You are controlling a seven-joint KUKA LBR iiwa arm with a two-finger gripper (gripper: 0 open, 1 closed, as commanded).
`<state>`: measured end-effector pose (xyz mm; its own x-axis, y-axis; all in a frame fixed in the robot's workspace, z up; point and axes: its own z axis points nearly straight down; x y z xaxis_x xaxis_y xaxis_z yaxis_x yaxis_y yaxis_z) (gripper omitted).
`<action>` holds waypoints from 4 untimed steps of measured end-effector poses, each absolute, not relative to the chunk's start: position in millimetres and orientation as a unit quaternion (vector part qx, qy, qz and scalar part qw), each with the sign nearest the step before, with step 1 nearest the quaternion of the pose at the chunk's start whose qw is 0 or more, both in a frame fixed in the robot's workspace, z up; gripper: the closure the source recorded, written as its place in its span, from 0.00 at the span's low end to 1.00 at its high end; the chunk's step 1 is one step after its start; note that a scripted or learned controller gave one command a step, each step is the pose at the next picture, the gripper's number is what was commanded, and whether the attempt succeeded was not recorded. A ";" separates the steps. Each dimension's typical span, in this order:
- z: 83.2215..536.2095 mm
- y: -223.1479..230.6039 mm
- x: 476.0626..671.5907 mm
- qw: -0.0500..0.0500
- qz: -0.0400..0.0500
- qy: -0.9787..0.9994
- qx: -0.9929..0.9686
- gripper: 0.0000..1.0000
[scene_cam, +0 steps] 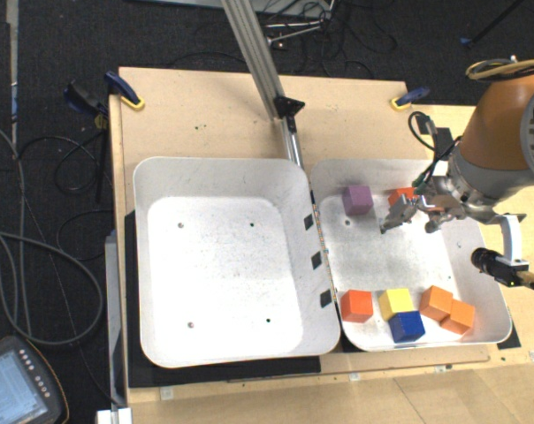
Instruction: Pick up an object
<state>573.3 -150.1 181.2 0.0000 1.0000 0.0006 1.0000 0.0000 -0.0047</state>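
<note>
The gripper [410, 215] hangs over the upper part of the right bin [400, 276], with the grey arm [501, 140] and its orange band bulking in from the right edge. From where I stand the two fingers look spread apart, one reaching left toward the middle of the bin and the other set back nearer the wrist, and nothing sits between them. So I'd call it open and carrying nothing.

Just behind the gripper, partly hidden by it, is a small orange-red block [400, 198]; whether the metal touches it I can't make out. A little further to the gripper's left lies a purple block [358, 200], near but apart from the fingers.

Well below the gripper, along the near wall of the same bin, the rest are lined up: an orange-red cube [357, 305], then a yellow cube [395, 302] with a blue cube [408, 326] touching its lower corner, and off to the right two orange blocks [448, 307] pressed together.

Beyond all that, on the far side from the arm, is the left bin [218, 259], and a metal pole [254, 47] slants up from between the two bins.

As for the job, nothing has been lifted yet as far as I can see. The gripper is close to two candidates; closing on one and raising it clear is all still to do.
</note>
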 end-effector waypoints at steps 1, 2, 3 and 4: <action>124.6 -159.3 569.0 0.002 0.002 -0.706 -0.708 0.00; 138.6 -159.2 570.9 -0.001 0.000 -0.707 -0.708 1.00; 201.3 -155.2 570.1 -0.003 -0.002 -0.708 -0.706 1.00; 233.6 -155.2 571.5 -0.002 -0.001 -0.708 -0.706 1.00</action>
<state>571.5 -155.2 233.6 -0.0031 1.0000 -0.0017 1.0000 0.0031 0.0052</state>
